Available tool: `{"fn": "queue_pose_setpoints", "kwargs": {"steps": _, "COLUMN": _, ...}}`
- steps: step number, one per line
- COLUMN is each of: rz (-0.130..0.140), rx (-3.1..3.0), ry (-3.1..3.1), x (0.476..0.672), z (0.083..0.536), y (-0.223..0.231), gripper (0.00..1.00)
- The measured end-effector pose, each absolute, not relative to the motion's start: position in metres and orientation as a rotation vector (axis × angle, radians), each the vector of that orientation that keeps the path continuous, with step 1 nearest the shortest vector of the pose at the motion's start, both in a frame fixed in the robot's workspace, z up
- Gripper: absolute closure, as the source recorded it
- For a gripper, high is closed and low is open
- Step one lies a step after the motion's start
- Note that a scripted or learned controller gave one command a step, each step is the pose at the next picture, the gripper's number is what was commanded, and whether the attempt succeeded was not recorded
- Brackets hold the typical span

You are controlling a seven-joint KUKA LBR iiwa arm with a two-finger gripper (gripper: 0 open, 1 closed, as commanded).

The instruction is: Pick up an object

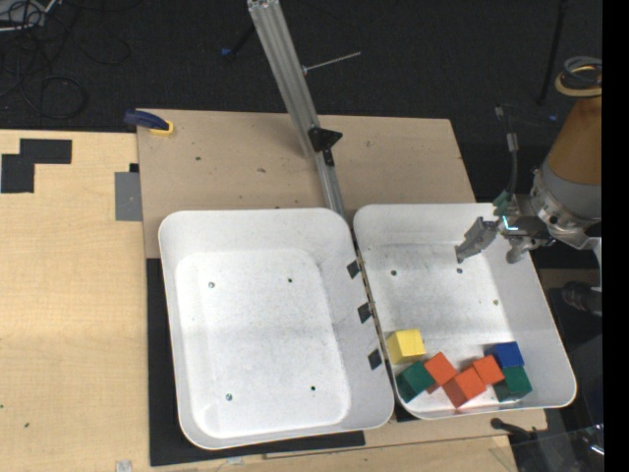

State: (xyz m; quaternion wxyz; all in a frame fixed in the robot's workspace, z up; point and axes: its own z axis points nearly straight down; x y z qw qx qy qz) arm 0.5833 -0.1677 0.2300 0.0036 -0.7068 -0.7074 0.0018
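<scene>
Blocks [458, 370] well below claw [496, 244]

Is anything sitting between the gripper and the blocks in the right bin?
Nothing visible. The gripper hangs over the right bin near its far side, and only bare white floor lies between it and the blocks at the near edge.

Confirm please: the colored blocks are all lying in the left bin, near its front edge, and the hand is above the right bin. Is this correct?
One thing is wrong: the blocks lie in the right bin, not the left one. The camera view shows them gathered near its front edge. The hand is above the right bin, as you say.
</scene>
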Motion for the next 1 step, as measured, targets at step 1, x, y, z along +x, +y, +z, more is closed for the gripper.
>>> {"fn": "queue_pose_setpoints", "kwargs": {"steps": 1, "rz": 0.002, "rx": -2.219, "ry": -2.220, "x": 0.5841, "z": 0.2327, "y": -0.1680, "gripper": 0.00}}
